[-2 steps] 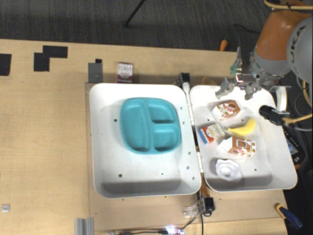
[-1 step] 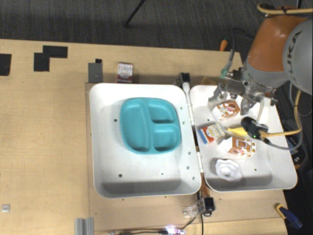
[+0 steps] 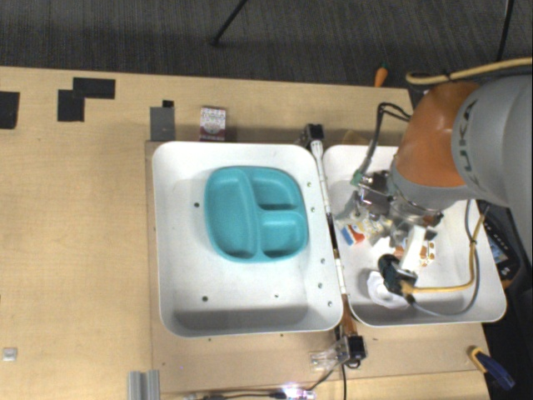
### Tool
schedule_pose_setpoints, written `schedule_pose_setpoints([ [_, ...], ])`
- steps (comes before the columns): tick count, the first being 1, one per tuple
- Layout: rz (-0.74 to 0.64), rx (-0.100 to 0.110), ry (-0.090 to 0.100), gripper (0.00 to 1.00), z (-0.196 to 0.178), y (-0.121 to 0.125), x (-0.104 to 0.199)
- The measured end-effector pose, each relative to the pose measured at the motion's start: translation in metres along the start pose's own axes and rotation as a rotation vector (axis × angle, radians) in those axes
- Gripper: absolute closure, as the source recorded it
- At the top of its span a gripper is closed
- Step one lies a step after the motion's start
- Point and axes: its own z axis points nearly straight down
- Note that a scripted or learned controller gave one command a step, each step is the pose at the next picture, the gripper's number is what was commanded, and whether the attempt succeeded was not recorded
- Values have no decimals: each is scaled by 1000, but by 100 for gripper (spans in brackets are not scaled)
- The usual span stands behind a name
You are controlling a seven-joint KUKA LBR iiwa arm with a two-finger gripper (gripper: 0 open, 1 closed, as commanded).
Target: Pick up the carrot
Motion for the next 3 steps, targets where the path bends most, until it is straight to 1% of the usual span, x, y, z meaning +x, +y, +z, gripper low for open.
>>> schedule_pose_setpoints([
  [1, -1, -8, 2, 100, -13, 3, 1],
  [2, 418, 0, 1, 100, -5, -33, -32],
  [3, 316, -14, 5, 100, -120, -25, -50],
])
